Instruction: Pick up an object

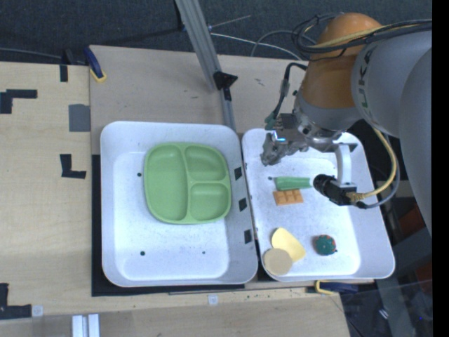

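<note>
My gripper [272, 153] hangs over the back left part of the right bin [375, 251], fingers pointing down. Just in front of it lie a green stick-shaped object [292, 182] and an orange waffle-like piece [287, 198] touching it. Nearer the front sit a yellow wedge [289, 243], a tan round disc [278, 261] against the bin's front wall, and a small dark green and red ball [324, 245]. Nothing is visible between the fingers.
The left bin [123, 251] holds a green divided plate [188, 182]. A metal post [200, 34] slants across the back of the bench. The arm's grey body and a black fitting with cable [335, 189] overhang the right bin's right half.
</note>
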You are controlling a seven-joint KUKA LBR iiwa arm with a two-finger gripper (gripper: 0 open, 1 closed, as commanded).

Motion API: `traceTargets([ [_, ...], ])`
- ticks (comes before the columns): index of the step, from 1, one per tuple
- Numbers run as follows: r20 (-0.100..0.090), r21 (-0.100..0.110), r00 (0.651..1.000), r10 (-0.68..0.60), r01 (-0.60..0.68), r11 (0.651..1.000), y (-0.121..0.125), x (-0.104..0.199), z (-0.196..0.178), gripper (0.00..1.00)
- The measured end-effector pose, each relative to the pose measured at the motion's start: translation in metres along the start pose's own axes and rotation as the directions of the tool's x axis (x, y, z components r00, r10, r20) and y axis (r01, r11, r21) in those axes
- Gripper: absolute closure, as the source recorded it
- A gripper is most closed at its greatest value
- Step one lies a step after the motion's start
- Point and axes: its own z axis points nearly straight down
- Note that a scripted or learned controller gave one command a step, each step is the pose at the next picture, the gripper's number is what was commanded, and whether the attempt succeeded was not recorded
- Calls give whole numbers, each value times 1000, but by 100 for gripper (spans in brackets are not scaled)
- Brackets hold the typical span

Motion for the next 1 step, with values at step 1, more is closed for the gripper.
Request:
traceTargets([
  [1, 0, 0, 1000, -1, 1, 1000, -3, 51, 12, 100],
])
